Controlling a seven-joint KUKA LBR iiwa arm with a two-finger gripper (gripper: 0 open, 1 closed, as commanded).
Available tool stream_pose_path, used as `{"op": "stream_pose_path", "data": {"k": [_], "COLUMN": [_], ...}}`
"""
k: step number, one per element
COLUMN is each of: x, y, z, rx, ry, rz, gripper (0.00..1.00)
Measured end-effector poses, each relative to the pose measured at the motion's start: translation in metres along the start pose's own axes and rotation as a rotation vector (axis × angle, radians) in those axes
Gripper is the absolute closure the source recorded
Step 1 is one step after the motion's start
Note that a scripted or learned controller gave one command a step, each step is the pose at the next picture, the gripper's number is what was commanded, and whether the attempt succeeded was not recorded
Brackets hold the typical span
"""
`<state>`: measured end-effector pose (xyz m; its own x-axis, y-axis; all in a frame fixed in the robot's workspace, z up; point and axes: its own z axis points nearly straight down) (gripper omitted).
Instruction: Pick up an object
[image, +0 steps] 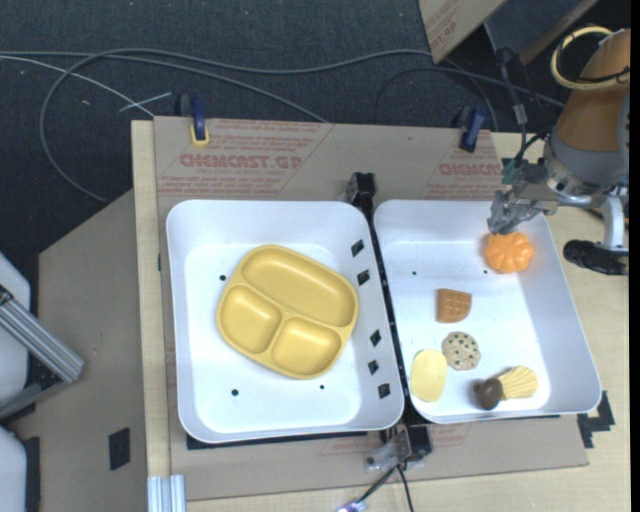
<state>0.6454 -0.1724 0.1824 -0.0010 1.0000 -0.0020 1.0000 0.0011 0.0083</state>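
Food toys lie along the right white bin's (575, 330) near side: pale yellow oval (429, 376), speckled cookie (461, 351), tan waffle square (453, 305). Farther back, the small orange pumpkin (508, 252) sits directly under the two-finger gripper (512, 215), touching or nearly; its finger state I cannot tell.

Reaches in from the upper right of the frame, orange band showing. Gripper (512, 215) pointed downward.
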Motion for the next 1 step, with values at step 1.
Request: {"op": "stream_pose_path", "data": {"k": [1], "x": [0.0012], "y": [-0.0007], "z": [-0.0656], "rx": [-0.001], "ry": [0.0], "rz": [0.0], "gripper": [1.0]}}
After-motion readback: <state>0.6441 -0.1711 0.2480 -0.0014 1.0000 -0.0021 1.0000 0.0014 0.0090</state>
